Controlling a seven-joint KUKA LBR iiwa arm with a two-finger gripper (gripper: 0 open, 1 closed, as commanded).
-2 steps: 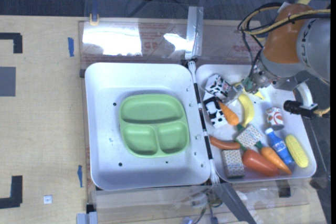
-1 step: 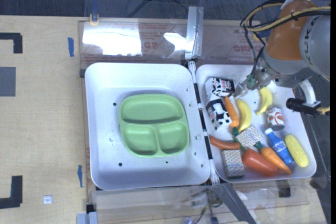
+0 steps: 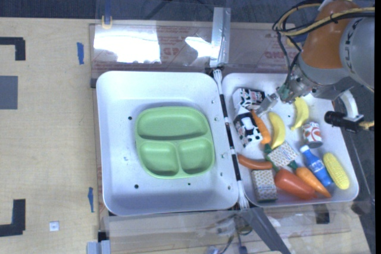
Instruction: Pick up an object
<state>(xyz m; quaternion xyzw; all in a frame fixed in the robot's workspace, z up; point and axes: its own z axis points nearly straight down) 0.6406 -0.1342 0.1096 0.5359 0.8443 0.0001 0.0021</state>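
The right bin (image 3: 351,187) holds a heap of toy food. In it I see a black-and-white cow toy (image 3: 246,128), two yellow bananas (image 3: 276,128) (image 3: 300,111), a thin carrot (image 3: 261,125), a red-orange pepper (image 3: 292,182), a blue bottle (image 3: 315,166), a corn cob (image 3: 337,171) and a small round can (image 3: 312,134). My gripper (image 3: 269,102) hangs low over the back of this bin, just above the cow toy and beside the left banana. Nothing is visibly lifted off the pile.
The left bin (image 3: 113,98) carries a green divided plate (image 3: 175,141). A clear plastic wall (image 3: 155,44) and a metal post (image 3: 220,35) stand behind the bins. The arm's orange band (image 3: 324,44) and cables (image 3: 292,21) hang over the right bin's back corner.
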